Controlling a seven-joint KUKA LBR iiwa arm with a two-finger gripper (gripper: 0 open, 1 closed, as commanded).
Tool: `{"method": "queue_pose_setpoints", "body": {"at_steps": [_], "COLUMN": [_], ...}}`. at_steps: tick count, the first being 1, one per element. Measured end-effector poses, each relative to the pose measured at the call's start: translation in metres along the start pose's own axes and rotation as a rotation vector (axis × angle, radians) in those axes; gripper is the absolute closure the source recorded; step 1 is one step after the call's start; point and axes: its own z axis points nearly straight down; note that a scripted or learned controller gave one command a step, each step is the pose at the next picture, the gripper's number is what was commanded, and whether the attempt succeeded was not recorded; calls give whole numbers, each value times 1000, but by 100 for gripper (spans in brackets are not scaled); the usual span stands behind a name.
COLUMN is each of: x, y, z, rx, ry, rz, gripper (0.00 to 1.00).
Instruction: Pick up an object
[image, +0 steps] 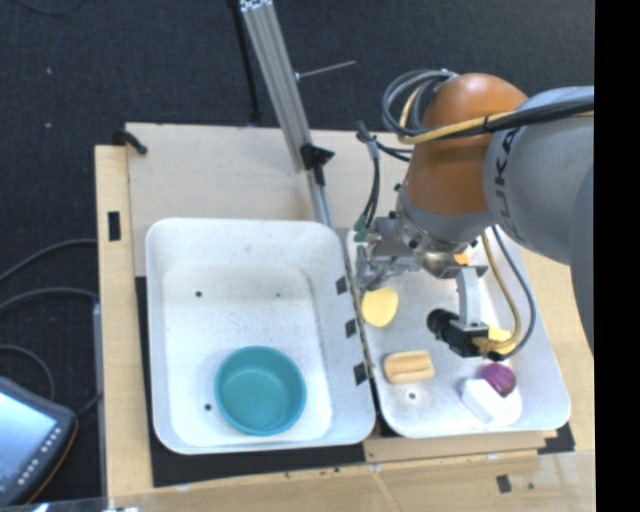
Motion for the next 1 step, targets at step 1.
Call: {"method": "queue_pose_setpoints", "body": {"at_steps": [1], "x": [50], "y": [-30], "z": [8], "rx": [0], "ry": [0], "rz": [0], "gripper": [100]}}
